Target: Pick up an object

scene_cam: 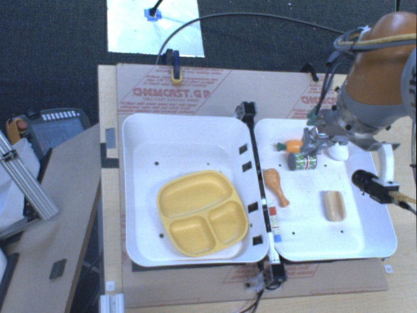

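White right bin (365, 243): pincer (311, 143) above can (302, 162).

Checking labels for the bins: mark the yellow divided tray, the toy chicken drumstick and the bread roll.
yellow divided tray (195, 197), camera view, floor of its large compartment.
toy chicken drumstick (273, 181), camera view, its thick meaty end.
bread roll (333, 205), camera view, middle of its top.

In the right white bin (365, 243), the near floor around the tan bread-shaped block (333, 205) and the orange toy drumstick (275, 186) lies open, while the far corner is crowded by the grey arm's gripper (311, 142), a green-labelled can (302, 162), an orange piece (293, 146) and a white object (338, 152).
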You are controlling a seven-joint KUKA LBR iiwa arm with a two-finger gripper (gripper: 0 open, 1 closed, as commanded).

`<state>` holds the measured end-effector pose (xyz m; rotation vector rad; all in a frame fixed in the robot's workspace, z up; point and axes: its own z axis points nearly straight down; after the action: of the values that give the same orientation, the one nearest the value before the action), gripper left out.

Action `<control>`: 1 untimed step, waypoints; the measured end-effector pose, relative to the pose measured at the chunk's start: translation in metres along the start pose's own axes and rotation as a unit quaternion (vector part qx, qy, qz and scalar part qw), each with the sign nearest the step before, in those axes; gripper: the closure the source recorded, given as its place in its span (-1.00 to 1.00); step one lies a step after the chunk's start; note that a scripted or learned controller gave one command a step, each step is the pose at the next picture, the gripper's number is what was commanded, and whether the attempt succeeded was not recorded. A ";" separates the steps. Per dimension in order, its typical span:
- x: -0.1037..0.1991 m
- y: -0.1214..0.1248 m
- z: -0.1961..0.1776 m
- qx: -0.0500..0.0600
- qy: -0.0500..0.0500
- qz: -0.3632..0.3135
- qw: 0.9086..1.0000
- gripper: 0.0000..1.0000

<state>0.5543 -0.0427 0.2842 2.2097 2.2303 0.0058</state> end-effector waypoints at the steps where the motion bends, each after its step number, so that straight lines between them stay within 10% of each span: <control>1: 0.054 0.016 0.019 0.001 0.000 0.000 1.000 1.00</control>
<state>0.5703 0.0117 0.2654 2.2107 2.2326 0.0029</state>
